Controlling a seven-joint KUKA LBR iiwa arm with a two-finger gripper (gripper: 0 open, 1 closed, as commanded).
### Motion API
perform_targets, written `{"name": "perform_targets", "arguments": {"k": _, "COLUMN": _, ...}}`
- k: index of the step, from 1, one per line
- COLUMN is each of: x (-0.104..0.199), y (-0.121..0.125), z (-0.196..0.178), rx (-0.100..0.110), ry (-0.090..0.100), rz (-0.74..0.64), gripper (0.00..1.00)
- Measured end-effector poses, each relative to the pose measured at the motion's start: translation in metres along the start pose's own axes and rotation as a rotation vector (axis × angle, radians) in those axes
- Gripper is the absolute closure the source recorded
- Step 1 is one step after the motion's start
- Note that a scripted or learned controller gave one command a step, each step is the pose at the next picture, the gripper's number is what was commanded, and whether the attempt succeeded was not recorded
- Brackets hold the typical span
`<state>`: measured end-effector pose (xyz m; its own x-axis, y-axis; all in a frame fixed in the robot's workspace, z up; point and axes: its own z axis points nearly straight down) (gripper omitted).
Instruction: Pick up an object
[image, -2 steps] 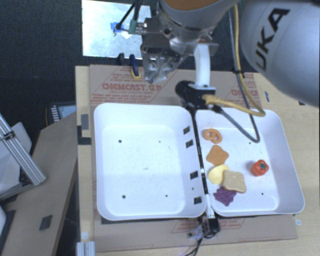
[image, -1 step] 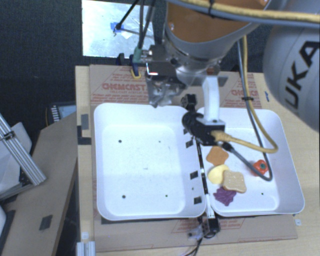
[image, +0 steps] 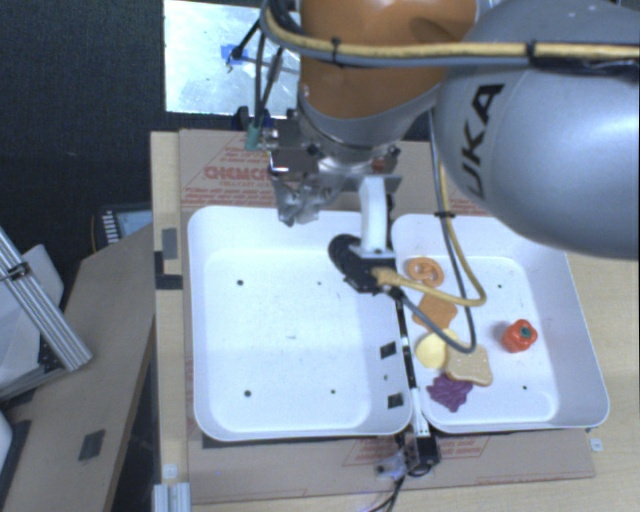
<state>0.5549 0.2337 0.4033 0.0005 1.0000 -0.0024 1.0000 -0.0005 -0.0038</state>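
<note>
Pincer (image: 293, 208) first: we see a grey metal head hanging over the far edge of the left bin (image: 290, 340), and from this slanted view we cannot tell whether it is wide or narrow. Nearest to us, a brown cardboard sheet (image: 300, 455) with red print lies under both white bins on a pale wooden bench (image: 110, 330). All the things to pick up lie in the right bin (image: 560, 400), well apart from the pincer. Closest to us there, near the bin's front left corner, is a small purple piece (image: 450, 392). A tan slice (image: 470, 368) lies just behind it, touching or almost touching it; we cannot tell which. A yellow ball (image: 431, 350) sits just to the left of the slice, close to the wall between the bins. Further right, on its own, stands a red-orange fruit (image: 518, 336) with a small green top. Beyond the ball lies an orange wedge (image: 437, 308), and beyond that an orange ring (image: 423, 270) lies flat near the bin's far left corner. The left bin shows a bare white floor with a few dark dots. Farthest from us, the grey arm (image: 540, 130) comes in from the right, its orange band (image: 385, 40) just above the pincer.
</note>
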Motion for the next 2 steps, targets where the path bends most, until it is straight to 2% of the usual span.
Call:
{"name": "perform_targets", "arguments": {"k": 1, "x": 0.001, "y": 0.018, "z": -0.062, "rx": -0.01, "ry": 0.005, "rz": -0.001, "gripper": 1.0}}
{"name": "perform_targets", "arguments": {"k": 2, "x": 0.001, "y": -0.037, "z": -0.033, "rx": -0.001, "ry": 0.003, "rz": -0.006, "gripper": 1.0}}
